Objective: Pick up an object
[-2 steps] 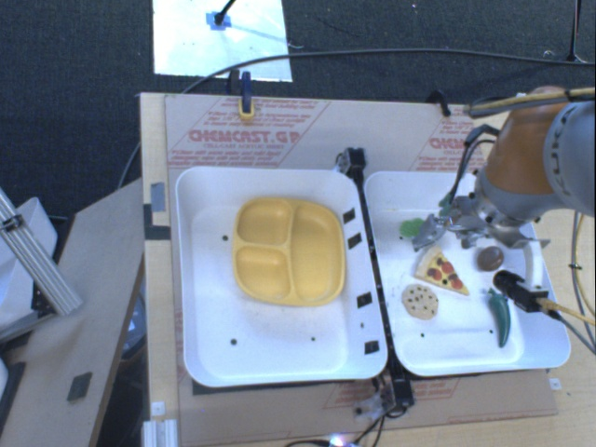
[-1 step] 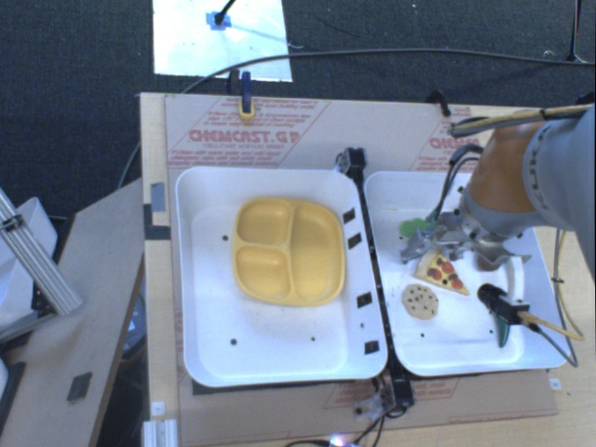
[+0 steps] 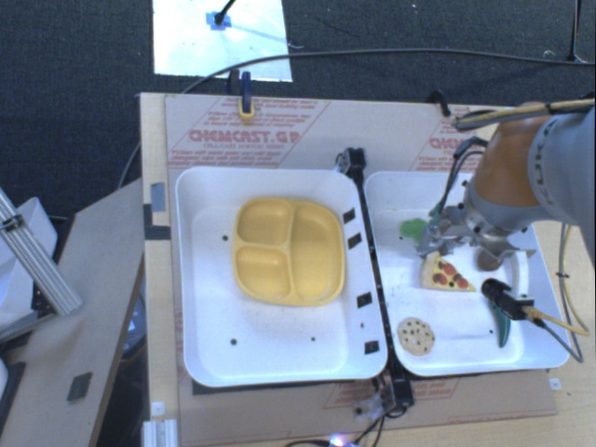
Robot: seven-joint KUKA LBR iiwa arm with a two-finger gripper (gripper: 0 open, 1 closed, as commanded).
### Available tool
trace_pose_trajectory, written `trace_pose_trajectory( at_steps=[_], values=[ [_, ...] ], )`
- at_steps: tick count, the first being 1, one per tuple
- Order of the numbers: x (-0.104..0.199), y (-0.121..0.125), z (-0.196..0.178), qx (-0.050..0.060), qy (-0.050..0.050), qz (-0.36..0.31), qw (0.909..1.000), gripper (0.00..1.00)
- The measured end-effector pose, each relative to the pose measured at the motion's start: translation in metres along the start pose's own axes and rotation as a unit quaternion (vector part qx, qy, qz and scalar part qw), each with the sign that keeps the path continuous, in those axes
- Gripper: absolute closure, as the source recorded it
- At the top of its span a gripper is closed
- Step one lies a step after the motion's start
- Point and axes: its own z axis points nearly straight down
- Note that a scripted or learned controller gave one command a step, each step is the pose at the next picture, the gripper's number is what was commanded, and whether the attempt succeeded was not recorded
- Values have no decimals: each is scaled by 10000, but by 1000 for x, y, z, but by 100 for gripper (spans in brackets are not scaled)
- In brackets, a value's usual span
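Note:
My gripper (image 3: 438, 242) hangs low over the right bin (image 3: 391, 203), reaching in from the right. Just below it lies a toy pizza slice (image 3: 448, 276), and a small green piece (image 3: 413, 228) sits right at its left side. A round cookie (image 3: 415, 336) lies near the bin's front left. A dark green, elongated item (image 3: 503, 330) rests at the front right, and a small brown thing (image 3: 488, 262) peeks out beside the wrist. I see nothing lifted off the bin floor.
The left bin (image 3: 209, 277) holds a yellow divided plate (image 3: 289, 251). A black-clipped divider (image 3: 366, 259) runs between the two bins. A white curved piece (image 3: 520, 276) lies in the right bin, near its right wall.

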Motion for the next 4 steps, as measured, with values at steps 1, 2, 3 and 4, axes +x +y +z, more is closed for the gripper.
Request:
trace_pose_trajectory(
  at_steps=[1, 2, 3, 4],
  values=[
    [-4, -1, -44, 1, -1, 8, 10000, 100],
    [0, 1, -89, -5, -1, -18, 10000, 100],
    [-5, 2, -152, -14, -5, -19, 10000, 100],
    [52, 20, -140, 8, 8, -46, 10000, 100]
  ],
)
